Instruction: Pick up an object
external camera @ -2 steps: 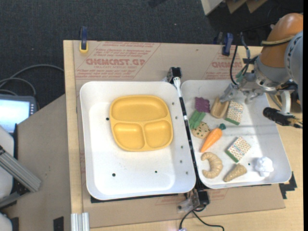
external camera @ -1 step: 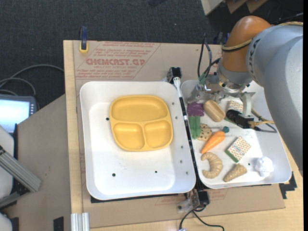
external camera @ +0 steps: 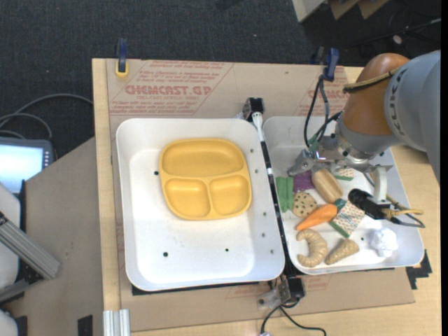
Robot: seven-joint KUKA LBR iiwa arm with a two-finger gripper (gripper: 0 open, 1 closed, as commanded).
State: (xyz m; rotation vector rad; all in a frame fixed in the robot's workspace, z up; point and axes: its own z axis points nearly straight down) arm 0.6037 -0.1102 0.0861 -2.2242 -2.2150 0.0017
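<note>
1. Hovering is the best word for the gripper (external camera: 325,161). It sits low over the right bin (external camera: 413,254), just behind the carrot (external camera: 316,216) toward the back of the bench. Honestly can't tell if it's spread apart or pinched together, and I see nothing caught in it.
2. My guess at why it's parked there: the toy food is heaped around the carrot, so a drop close by has decent odds of landing on something. No target is named, so any piece counts.
3. Closest candidate is the tan roll (external camera: 326,185), just behind the carrot and nearly under the gripper. The purple piece (external camera: 302,182) and the cookie (external camera: 303,203) sit just to the view's left of the carrot. A green piece (external camera: 283,191) is beyond them, by the bin wall.
4. In front of the carrot are a curled pastry (external camera: 313,246) and a cone (external camera: 341,250). A checkered piece (external camera: 348,219) touches the carrot's thick end.
5. The yellow divided plate (external camera: 205,177) lies well apart from the carrot, flat and alone in the left bin (external camera: 140,257). Probably just another option.
6. Both bins sit on a printed cardboard sheet (external camera: 168,86) clamped to a wooden bench (external camera: 70,208). Dark carpet (external camera: 175,12) lies behind.
</note>
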